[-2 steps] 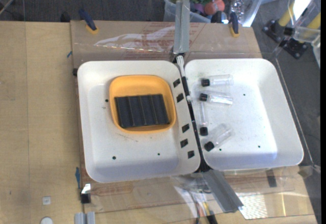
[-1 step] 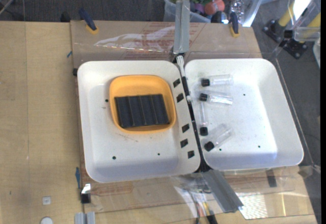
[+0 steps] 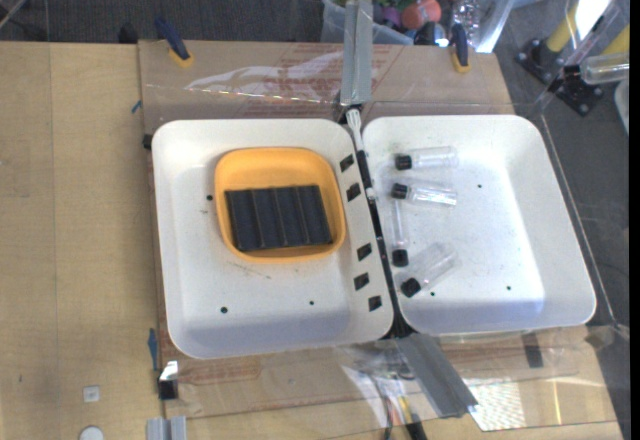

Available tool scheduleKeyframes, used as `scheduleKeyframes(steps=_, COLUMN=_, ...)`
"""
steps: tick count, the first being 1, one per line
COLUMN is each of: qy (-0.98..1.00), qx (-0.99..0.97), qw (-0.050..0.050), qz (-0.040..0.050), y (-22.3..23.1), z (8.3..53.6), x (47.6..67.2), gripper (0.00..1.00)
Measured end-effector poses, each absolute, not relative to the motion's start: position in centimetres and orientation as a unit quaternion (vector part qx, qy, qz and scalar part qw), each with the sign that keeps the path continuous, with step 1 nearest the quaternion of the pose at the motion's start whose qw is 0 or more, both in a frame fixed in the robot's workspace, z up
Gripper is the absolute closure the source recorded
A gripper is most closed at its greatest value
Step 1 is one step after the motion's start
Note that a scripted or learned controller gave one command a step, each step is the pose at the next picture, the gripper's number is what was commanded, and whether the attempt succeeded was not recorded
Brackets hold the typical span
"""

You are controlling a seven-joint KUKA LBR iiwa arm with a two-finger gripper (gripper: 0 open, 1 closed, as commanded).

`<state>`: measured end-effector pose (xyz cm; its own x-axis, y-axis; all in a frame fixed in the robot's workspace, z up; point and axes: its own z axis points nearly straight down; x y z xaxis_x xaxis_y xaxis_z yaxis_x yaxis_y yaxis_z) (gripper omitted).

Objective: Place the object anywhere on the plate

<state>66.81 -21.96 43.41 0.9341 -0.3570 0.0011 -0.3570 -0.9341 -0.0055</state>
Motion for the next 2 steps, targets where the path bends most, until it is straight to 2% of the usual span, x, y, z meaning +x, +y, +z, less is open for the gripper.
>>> scheduleKeyframes(steps=1, qy=0.098, qx=-0.995, qw=0.003, qz=-0.0010, y=-21.95, z=43.39, x=66.81, gripper=1.00)
scheduleKeyframes(steps=2, qy=0.097, qx=-0.995, qw=0.003, qz=-0.0011, y=-21.94, z=43.39, x=66.81, gripper=1.00)
